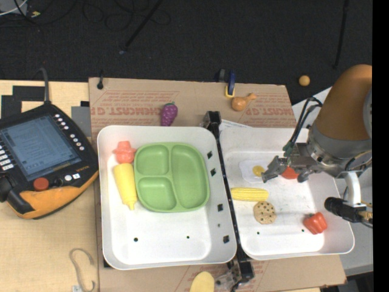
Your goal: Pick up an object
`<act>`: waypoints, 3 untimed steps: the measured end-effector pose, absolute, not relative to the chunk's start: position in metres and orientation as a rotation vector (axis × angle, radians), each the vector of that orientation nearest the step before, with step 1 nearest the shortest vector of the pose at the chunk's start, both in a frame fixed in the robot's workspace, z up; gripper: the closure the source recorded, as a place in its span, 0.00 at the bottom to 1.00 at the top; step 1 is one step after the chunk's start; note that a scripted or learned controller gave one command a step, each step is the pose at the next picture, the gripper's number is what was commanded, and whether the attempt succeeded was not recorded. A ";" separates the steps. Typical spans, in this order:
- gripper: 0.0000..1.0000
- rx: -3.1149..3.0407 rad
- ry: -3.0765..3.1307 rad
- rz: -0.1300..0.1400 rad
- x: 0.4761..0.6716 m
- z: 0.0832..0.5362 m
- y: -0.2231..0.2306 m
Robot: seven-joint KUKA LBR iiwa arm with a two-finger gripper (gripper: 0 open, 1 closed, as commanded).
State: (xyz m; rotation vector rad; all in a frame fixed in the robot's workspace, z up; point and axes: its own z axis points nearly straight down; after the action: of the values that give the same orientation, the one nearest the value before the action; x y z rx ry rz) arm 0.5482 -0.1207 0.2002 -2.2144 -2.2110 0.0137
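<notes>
My gripper (pixel 285 175) hangs low over the upper middle of the right bin (pixel 340 245), its fingers spread open. A small red object (pixel 290 174) lies between the fingers, which do not look closed onto it. A little yellow piece (pixel 258 171) sits just left of the left fingertip. Lower in the same bin are a corn cob (pixel 249 194), a round cookie (pixel 264 212) and a red pepper (pixel 315 223).
The left bin (pixel 158 242) holds a green divided plate (pixel 170 177), a yellow bottle (pixel 125 184) and a pink-red toy (pixel 124 152). Behind the bins lie purple grapes (pixel 169 113) and an orange gourd (pixel 242 101). A teach pendant (pixel 42 157) rests at the left.
</notes>
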 end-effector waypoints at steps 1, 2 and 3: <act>0.00 -2.220 -2.221 0.001 0.551 0.207 -0.121; 0.00 -2.215 -2.219 0.006 0.554 0.144 -0.118; 0.00 -2.220 -2.223 -0.013 0.558 0.097 -0.115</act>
State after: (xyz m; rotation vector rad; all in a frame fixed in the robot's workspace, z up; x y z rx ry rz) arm 0.5585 -0.1149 0.0969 -2.2202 -2.2227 -0.0127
